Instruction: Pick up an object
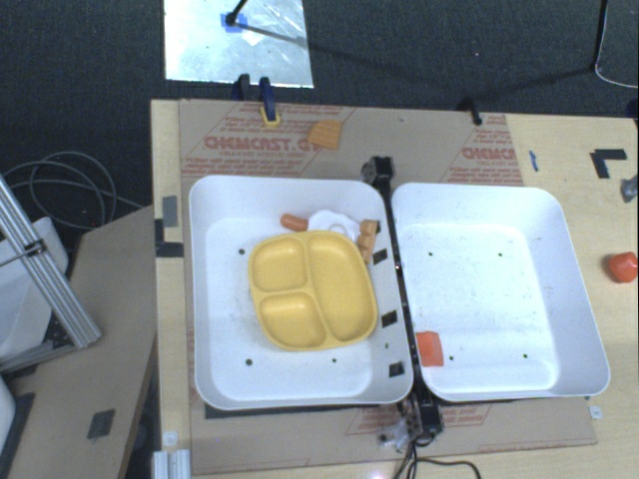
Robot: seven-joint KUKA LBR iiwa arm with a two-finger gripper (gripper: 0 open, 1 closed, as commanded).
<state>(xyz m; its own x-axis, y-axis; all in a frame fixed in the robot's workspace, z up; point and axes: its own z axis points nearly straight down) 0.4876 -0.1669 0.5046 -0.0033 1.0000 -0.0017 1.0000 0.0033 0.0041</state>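
A yellow plastic divided tray with three compartments (312, 292) lies flat in the middle of the left shallow white bin (215, 267), turned a little off square to the bin's walls. Just behind it sit a small orange sausage-shaped piece (295, 223), a white rounded object (334, 225) partly hidden by the tray's far edge, and a tan cork-like piece (367, 236) near the bin's right wall. The right shallow white bin (559, 267) touches the left one along a seam held by black clips (379, 170); an orange-red block (428, 347) rests in its near left corner. Both bins stand on a brown cardboard sheet with red lettering (250, 143), laid over a pale wooden bench (569, 148). A tan flat scrap (324, 134) lies on the cardboard behind the bins, and a small orange-red object (622, 266) sits on the bench at the far right. Beyond the bench is dark carpet with a shiny square plate (238, 28); grey cables (60, 193) and an aluminium frame (45, 277) are at left. The gripper's jaws cannot be judged.
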